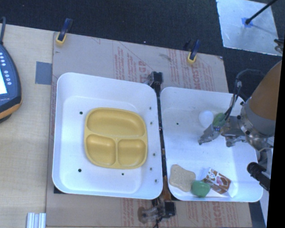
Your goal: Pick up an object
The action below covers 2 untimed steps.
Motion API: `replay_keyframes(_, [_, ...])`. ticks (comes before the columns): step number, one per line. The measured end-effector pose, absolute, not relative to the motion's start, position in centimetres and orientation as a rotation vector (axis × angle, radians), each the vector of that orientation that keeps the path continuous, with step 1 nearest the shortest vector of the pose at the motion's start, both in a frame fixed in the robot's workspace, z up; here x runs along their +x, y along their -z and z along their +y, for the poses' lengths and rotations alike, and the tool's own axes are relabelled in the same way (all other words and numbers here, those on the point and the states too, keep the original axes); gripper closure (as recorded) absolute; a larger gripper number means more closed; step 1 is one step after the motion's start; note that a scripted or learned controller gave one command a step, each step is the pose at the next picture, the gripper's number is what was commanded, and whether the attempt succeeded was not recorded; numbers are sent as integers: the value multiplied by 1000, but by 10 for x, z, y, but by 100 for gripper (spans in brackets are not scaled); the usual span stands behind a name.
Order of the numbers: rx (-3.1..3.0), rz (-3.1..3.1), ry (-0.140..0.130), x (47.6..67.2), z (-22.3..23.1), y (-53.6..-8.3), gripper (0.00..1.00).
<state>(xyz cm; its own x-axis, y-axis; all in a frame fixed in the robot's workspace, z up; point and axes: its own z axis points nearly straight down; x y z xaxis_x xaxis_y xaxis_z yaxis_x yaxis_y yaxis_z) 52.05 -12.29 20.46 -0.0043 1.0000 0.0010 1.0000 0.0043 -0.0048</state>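
My gripper (214, 137) hangs over the upper middle of the right bin (183, 102), on the grey arm coming in from the right. A white egg-like object (205, 117) lies just up and left of it, with a small green piece (217, 120) right beside the gripper. Along the bin's front edge lie a slice of bread (182, 177), a green ball (200, 188) and a brown and white packet (219, 181). I see nothing held in the gripper.
The left bin (66, 128) holds a yellow divided plate (115, 137). A teach pendant (0, 85) lies on the bench at far left. Clamps (64, 31) (192, 50) hold the cardboard sheet at the back.
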Motion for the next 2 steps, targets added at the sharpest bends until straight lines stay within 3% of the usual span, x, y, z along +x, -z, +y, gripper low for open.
replay_keyframes(1, [-2212, -2224, -8, 555, -174, -91, 0])
replay_keyframes(2, [-2216, -2225, -2, 615, -212, -92, 0])
